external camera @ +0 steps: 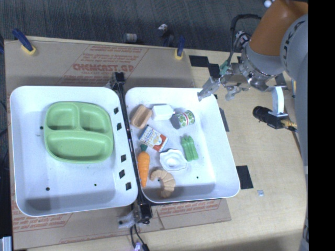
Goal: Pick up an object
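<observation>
Camera view: tool [208,90] over right bin [222,140] far-right corner, nothing held.

Arm [285,27]: grey casing, showing a broad orange band above the wrist. Black cable [242,21] looping beside that band. Wrist section carrying silver metal fittings and a white bracket. Gripper [209,89]: slim grey metal fingers, with small dark parts showing around the mount.
</observation>
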Controlling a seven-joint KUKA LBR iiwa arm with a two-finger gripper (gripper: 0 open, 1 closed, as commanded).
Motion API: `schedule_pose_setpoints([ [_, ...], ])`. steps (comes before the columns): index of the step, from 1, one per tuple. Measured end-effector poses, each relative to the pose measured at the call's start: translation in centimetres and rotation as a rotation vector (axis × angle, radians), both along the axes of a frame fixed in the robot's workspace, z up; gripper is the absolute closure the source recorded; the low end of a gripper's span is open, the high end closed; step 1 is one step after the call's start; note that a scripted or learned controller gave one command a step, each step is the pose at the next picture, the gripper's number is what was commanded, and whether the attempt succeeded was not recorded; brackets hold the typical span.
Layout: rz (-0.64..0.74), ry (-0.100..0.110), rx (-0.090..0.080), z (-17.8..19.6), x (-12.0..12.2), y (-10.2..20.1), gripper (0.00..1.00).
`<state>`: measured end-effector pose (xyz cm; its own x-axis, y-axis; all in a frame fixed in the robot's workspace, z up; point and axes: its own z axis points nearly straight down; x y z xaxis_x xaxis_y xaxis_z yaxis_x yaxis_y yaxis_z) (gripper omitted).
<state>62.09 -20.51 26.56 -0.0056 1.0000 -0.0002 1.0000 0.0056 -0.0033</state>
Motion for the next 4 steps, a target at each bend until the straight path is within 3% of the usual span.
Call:
schedule_pose_setpoints([
  [1,0.002,0.003,0.002,-15.3,-9.4,2.9,0.0],
  [2,0.008,0.002,0.0,-14.2,-9.2,2.9,1.0],
  [3,0.007,0.001,-0.001,-14.2,-9.2,2.9,0.0],
  [4,0.003,0.001,0.002,-17.4,-14.5,9.1,0.0],
])
